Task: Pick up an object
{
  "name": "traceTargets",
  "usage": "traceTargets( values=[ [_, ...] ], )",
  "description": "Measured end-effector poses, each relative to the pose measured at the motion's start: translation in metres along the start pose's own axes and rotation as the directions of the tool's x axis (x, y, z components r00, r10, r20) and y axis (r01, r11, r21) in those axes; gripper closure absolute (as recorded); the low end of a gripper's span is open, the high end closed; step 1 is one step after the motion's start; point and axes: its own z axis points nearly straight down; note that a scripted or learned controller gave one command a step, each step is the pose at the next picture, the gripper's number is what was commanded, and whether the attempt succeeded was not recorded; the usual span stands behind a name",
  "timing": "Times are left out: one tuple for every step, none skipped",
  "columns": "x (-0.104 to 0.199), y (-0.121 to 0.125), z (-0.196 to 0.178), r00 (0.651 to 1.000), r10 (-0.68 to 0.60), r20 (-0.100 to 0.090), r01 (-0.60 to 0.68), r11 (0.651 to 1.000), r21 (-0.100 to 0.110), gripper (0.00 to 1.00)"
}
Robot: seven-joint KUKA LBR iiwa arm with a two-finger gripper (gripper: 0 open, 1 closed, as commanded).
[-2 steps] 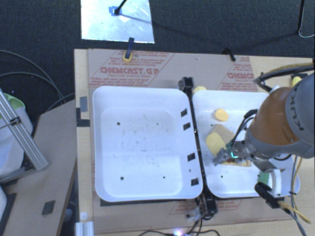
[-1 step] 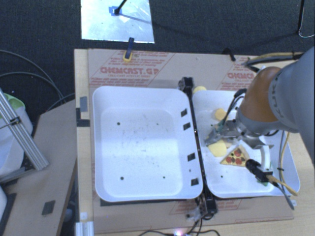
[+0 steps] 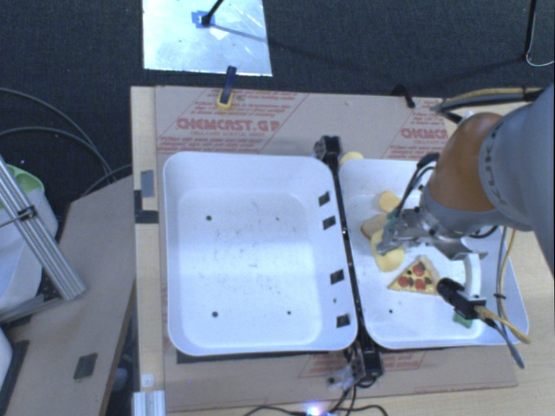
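My gripper (image 3: 392,235) reaches into the right bin (image 3: 381,323) from the right, low over a cluster of small food toys. A yellow piece (image 3: 388,256) lies right under the gripper tip. A tan piece (image 3: 373,227) sits just left of it and another yellow piece (image 3: 388,201) lies a little farther back. A pizza slice toy (image 3: 414,276) rests in front of the gripper. The wrist hides the fingertips, so their state is unclear.
The left bin (image 3: 247,254) sits beside the right one, divided by a black clipped rim (image 3: 340,250). A small yellow object (image 3: 350,158) lies at the back rim between the bins. The arm's grey and orange body covers the right bin's far right.
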Motion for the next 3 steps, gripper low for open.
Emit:
traceTargets(
  values=[
    [0.077,-0.059,-0.092,1.0,-0.006,-0.004,0.006,1.0,0.003,1.0],
    [0.1,-0.043,-0.173,1.0,-0.003,-0.001,0.003,1.0,-0.001,1.0],
    [0.155,-0.066,-0.278,1.0,-0.007,-0.004,0.007,1.0,-0.005,1.0]
  ],
)
